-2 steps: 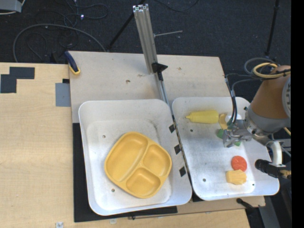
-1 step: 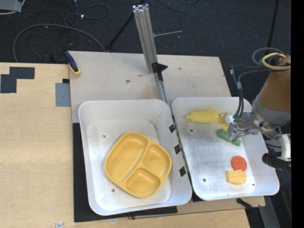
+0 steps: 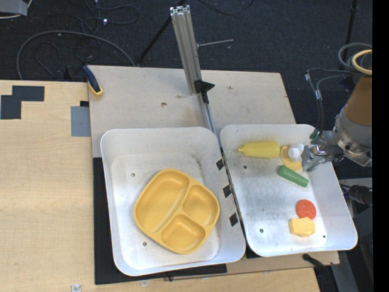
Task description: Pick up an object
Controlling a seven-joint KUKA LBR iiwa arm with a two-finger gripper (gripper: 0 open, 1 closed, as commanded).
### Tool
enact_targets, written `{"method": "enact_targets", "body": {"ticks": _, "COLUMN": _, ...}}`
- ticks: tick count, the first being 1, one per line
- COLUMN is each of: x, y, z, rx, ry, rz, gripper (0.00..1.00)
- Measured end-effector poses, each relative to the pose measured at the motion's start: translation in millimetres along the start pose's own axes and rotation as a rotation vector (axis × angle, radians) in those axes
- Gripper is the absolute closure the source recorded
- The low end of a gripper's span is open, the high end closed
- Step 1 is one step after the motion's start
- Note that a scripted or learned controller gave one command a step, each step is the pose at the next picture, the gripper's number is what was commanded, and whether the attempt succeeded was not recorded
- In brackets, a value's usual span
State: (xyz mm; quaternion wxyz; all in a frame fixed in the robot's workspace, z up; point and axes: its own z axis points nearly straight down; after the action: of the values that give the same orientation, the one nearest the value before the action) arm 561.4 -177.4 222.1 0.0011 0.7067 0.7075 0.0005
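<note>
The right bin [image 3: 267,224] holds a yellow bottle-shaped toy [image 3: 259,149] near its far edge, a green stick-like piece [image 3: 293,176], a red round piece [image 3: 306,208] and a small yellow block [image 3: 302,226]. A small pale yellow and white item [image 3: 292,156] lies at the bin's far right. My gripper [image 3: 311,156] hangs low at that far right edge, just right of the pale item and above the green piece. Whether anything sits between its fingers cannot be made out.
The left bin [image 3: 121,163] holds a yellow divided plate [image 3: 176,210]. An upright aluminium post [image 3: 187,47] stands behind the bins. Cables lie on the dark floor at the back. A wooden bench top [image 3: 42,187] lies to the left.
</note>
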Motion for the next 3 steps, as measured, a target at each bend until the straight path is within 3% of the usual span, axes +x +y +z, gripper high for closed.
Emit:
{"method": "enact_targets", "body": {"ticks": 1, "x": 55, "y": 7, "z": 8, "rx": 0.005, "ry": 0.003, "rz": -0.004, "gripper": 1.00}}
{"method": "enact_targets", "body": {"ticks": 3, "x": 173, "y": -2, "z": -10, "rx": 0.005, "ry": 0.003, "rz": -0.004, "gripper": 1.00}}
